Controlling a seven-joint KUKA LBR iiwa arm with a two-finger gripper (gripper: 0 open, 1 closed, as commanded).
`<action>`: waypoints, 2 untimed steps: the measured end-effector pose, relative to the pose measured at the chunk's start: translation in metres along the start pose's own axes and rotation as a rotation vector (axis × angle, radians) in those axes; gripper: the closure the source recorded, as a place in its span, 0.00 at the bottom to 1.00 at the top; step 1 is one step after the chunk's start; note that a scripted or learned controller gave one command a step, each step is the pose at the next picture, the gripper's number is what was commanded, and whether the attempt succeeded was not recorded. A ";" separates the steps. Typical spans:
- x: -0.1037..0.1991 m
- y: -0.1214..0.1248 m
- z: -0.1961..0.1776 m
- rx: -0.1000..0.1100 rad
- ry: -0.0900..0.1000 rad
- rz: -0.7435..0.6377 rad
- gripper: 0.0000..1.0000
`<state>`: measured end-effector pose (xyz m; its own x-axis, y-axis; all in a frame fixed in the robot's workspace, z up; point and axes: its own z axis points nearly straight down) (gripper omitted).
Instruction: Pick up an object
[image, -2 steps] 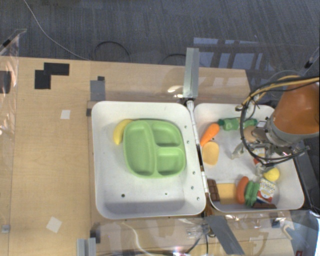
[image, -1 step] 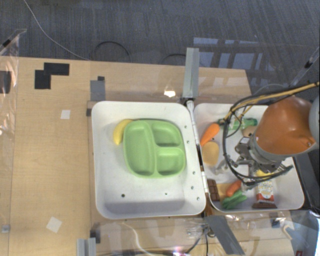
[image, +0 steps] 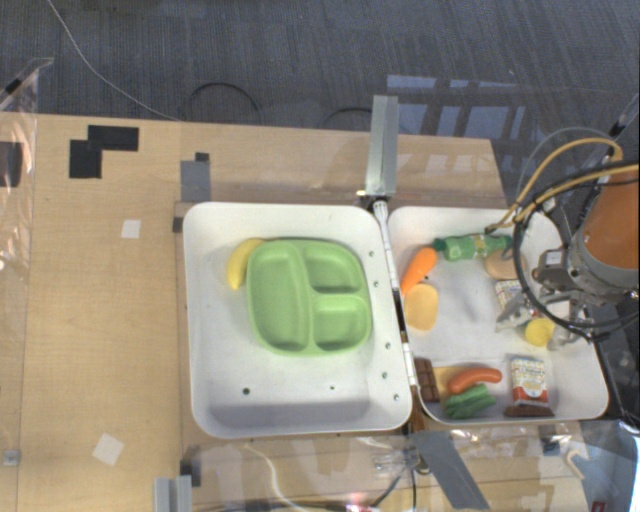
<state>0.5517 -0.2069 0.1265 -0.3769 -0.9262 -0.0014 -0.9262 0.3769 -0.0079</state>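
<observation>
The right bin (image: 455, 300) holds several small items. An orange carrot (image: 418, 268) lies at its left wall, with a pale orange piece (image: 422, 306) just below it. A green bottle (image: 468, 246) lies along the back, and a brown round piece (image: 501, 264) sits next to it. A yellow ball (image: 540, 331) rests at the right. My gripper (image: 532, 308) hangs low over the bin's right side, just above and left of the yellow ball, beside a silvery item (image: 510, 296).
Along the right bin's front lie a brown bar (image: 425, 378), a red sausage (image: 474, 378), a green vegetable (image: 469, 402) and a red-labelled packet (image: 529, 384). The left bin (image: 220, 370) holds a green divided plate (image: 307, 296) and a banana (image: 238, 263). Cables (image: 560, 175) loop above the arm.
</observation>
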 end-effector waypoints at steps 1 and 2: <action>-0.090 0.009 0.036 0.006 -0.005 -0.151 0.00; -0.114 -0.068 0.038 0.004 -0.004 -0.129 0.00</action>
<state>0.6574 -0.1272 0.0890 -0.2548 -0.9670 -0.0042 -0.9669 0.2548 -0.0120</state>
